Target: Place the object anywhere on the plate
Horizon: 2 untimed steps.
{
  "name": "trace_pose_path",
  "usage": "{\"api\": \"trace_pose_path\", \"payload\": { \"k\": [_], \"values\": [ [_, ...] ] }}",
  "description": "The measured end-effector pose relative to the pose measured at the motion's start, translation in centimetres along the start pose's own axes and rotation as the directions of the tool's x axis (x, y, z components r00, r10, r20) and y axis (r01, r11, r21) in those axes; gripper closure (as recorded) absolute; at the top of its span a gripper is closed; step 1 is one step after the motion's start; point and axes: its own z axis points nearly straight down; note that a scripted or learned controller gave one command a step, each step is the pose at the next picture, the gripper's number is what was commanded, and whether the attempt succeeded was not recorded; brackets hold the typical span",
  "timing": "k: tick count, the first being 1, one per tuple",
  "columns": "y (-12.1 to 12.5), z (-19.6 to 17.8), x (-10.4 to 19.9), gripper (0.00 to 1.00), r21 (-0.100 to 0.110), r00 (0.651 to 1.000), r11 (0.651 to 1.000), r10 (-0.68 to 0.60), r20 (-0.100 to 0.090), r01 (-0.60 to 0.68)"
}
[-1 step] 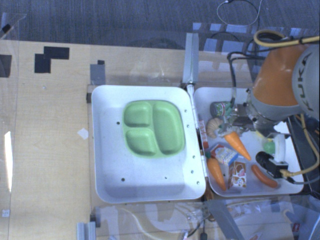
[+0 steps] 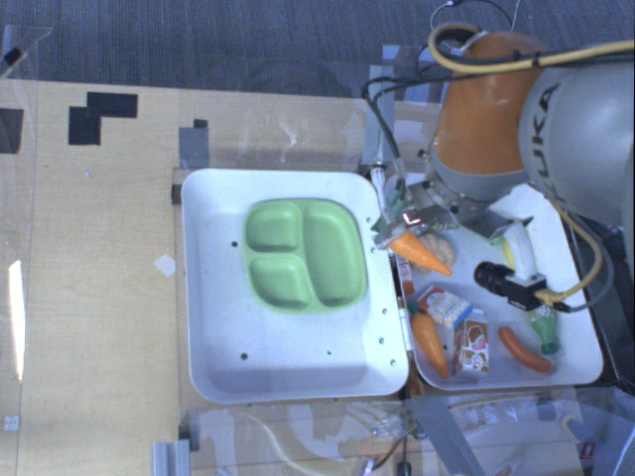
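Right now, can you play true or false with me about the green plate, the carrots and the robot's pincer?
1. The green plate lies in the left bin. True.
2. A carrot already lies on the plate. False: none of the plate's three sections has anything in it.
3. The pincer is over the inner edge of the right bin, with a carrot right at its tip. True.
4. The sausage lies in the left bin. False: it lies in the right bin, near the front.
5. A second carrot lies in the right bin beside a small carton. True.
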Motion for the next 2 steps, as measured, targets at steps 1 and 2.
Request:
{"api": "trace_pose_path", "payload": {
  "k": [1,2],
  "values": [
    [6.36,2.39,4.5,1.0,0.001,0.999,0.999,-0.032,0.0,0.032],
    [6.38,2.32,4.49,0.0,-0.001,0.999,0.999,-0.032,0.0,0.032]
  ]
}}
